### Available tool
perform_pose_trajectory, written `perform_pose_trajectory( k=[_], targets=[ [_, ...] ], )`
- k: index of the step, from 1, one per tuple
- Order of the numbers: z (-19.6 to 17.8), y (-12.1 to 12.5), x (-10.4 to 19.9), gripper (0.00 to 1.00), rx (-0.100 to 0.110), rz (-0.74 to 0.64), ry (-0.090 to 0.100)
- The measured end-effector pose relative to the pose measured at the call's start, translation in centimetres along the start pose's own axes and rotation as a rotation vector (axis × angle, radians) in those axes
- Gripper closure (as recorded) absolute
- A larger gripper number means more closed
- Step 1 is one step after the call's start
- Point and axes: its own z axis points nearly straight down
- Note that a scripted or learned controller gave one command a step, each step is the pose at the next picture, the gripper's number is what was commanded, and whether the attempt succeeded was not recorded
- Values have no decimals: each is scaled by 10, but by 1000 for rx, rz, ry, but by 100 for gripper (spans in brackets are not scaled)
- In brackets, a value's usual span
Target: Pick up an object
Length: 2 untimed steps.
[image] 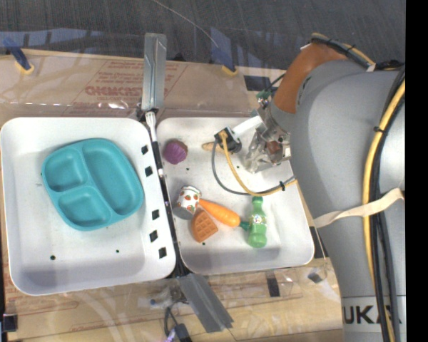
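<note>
My gripper (261, 154) hangs low over the right bin's (292, 251) far right part, with cables looping beneath it. In that bin lie a purple round object (175, 150), a small tan piece (210, 146) just left of the gripper, a white and red toy (190, 199), an orange carrot (221, 212), a waffle-like brown piece (205, 228) and a green bottle (257, 224). The carrot, waffle and bottle sit close together toward the bin's near side, below the gripper. I see nothing held by the gripper.
A teal divided plate (93, 182) lies in the left bin (28, 262). A metal divider (154, 70) and black clips run along the seam between the bins. The grey arm (349, 162) covers the right bin's right edge.
</note>
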Motion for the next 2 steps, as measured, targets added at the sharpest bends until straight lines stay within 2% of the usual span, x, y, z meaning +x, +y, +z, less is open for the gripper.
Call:
perform_pose_trajectory(
  k=[2],
  targets=[
    [-10, -2, 0, 100, 3, -6, -1]
  ],
)
